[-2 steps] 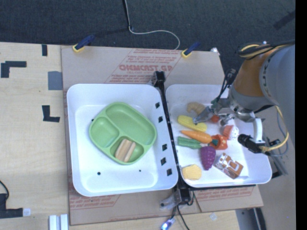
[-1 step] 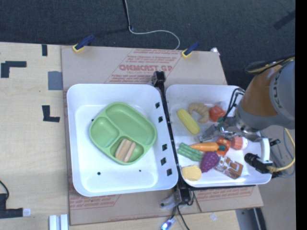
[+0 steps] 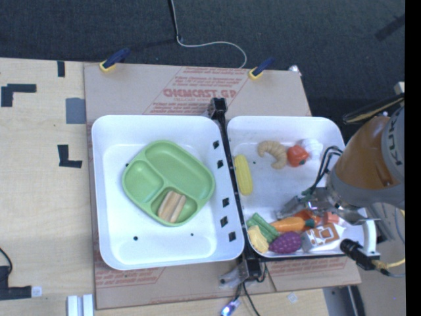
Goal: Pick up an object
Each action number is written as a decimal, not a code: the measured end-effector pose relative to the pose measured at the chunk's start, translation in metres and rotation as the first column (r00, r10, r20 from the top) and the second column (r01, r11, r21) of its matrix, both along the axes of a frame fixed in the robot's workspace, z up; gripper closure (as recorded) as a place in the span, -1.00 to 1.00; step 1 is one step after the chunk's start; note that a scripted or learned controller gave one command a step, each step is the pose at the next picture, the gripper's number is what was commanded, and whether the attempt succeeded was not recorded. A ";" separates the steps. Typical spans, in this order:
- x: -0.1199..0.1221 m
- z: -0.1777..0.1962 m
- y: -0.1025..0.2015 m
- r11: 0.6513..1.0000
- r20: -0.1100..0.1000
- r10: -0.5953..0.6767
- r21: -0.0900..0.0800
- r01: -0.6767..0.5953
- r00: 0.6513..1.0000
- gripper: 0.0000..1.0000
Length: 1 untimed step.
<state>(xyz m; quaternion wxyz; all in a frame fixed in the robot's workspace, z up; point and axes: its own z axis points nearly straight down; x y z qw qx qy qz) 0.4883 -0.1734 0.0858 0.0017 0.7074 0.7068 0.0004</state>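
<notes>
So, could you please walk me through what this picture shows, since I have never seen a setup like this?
It is one camera fixed above a bench, looking down at a slant. The grey and orange shape at the right is a robot arm, reaching in to pick something up. Its gripper sits low among the toys; I cannot tell whether it grips anything.

Two shallow white bins sit side by side. The left bin holds a green divided plate with a toy hot dog in one compartment. The right bin holds toy food: a corn cob, a croissant, a carrot and purple grapes.
</notes>
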 end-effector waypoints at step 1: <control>0.002 0.009 0.000 1.000 -0.001 0.002 -0.001 -0.002 1.000 1.00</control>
